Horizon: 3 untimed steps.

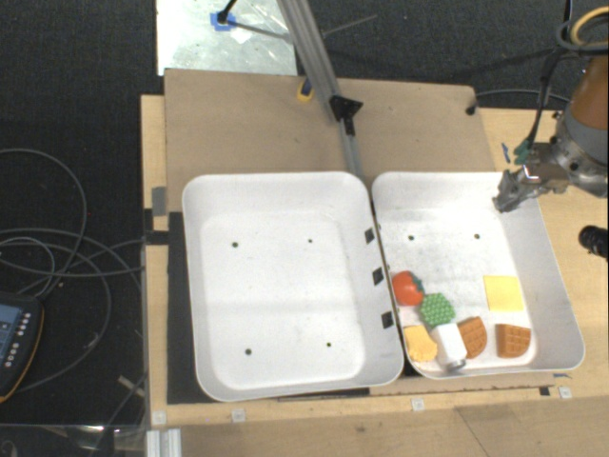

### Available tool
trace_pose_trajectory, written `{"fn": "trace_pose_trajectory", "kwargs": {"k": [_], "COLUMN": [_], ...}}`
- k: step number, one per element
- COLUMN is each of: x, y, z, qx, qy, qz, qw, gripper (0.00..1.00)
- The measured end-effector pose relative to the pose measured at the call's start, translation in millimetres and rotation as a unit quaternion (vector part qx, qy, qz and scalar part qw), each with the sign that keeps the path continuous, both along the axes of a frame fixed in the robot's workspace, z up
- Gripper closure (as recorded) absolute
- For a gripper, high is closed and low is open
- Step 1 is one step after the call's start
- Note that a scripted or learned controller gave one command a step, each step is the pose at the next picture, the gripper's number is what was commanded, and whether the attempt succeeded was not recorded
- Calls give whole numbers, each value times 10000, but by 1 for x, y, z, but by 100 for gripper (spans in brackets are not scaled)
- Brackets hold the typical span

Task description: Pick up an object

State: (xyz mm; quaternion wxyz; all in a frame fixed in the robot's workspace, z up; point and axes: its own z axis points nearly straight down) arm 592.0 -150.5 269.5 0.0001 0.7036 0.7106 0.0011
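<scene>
- The gripper (507, 196) is seen at the far right rim of the right bin (457, 208), well apart from the objects; whether it is released or clenched cannot be told.
- Nothing is seen grasped.
- A descent is best aimed at an isolated piece: the flat yellow square (502, 293), near the bin's right wall.
- Clustered at the near edge are a glossy red tomato (407, 288), a knobbly green piece (437, 308), a white cylinder (450, 344) and an orange waffle-like piece (513, 340).
- The left bin (276, 284) is smooth white plastic.
</scene>
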Motion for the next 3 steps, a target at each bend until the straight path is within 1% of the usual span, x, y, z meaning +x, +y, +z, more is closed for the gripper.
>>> {"fn": "trace_pose_trajectory", "kwargs": {"k": [1, 2, 3], "x": [-7, -20, -21], "y": [62, 116, 164], "z": [-11, -25, -32], "qx": [7, 7, 4], "qy": [9, 13, 7], "qz": [5, 3, 2], "qw": [10000, 10000, 10000], "gripper": [100, 100, 100]}}
